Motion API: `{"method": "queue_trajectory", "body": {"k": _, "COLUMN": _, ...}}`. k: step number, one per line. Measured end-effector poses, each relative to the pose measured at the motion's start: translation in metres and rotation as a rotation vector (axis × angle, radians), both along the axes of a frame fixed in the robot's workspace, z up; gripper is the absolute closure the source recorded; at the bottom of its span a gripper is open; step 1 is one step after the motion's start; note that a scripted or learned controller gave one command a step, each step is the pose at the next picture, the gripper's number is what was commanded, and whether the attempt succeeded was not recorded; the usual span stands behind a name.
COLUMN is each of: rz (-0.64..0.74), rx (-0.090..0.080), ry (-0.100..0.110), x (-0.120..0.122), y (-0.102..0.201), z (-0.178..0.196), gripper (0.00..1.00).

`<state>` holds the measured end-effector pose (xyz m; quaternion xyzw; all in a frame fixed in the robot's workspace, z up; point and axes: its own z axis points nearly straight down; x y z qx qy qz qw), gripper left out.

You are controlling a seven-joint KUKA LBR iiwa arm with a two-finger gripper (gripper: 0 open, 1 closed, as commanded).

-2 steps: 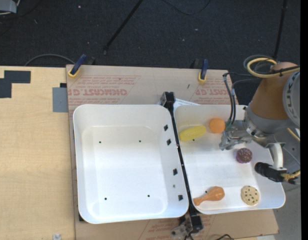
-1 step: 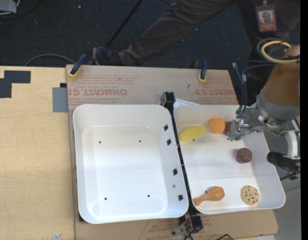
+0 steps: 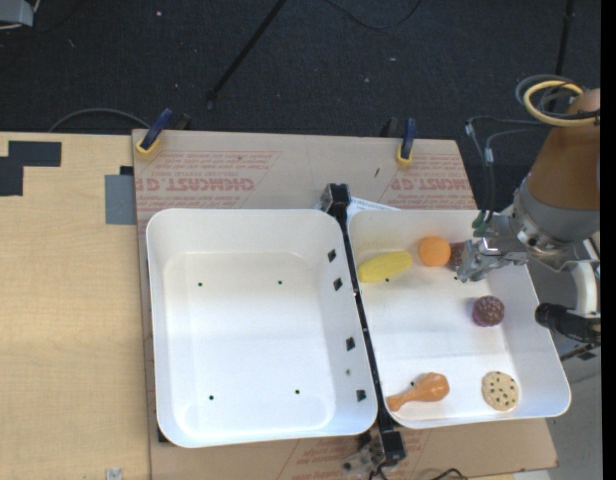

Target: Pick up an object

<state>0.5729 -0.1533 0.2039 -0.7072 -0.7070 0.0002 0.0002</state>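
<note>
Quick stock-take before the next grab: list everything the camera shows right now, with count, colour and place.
Left bin: 1, white, left half of the bench.
Right bin: 1, white, beside the left bin, holding all the small objects.
Yellow object: 1, yellow, oblong, upper left of the right bin, near the divider.
Orange ball: 1, orange, right of the yellow object.
Dark round object: 1, maroon, right side of the bin.
Cookie: 1, tan with dark spots, lower right corner.
Drumstick-shaped object: 1, orange-brown, lower left of the right bin.
Clamps: 2, blue and yellow, on the cardboard's far edge.
Arm: 1, grey with orange band, from the right.
Pincer: 1, metallic, low in the right bin beside the orange ball.
</note>
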Motion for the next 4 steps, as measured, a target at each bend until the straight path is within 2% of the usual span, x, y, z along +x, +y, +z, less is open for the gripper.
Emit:
{"method": "queue_trajectory", "body": {"k": 2, "rz": 0.004, "rx": 0.001, "ry": 0.0, "x": 0.025, "y": 0.103, "z": -0.009, "gripper": 1.0}}
{"method": "queue_trajectory", "body": {"k": 4, "rz": 0.004, "rx": 0.001, "ry": -0.001, "x": 0.026, "y": 0.199, "z": 0.008, "gripper": 1.0}}
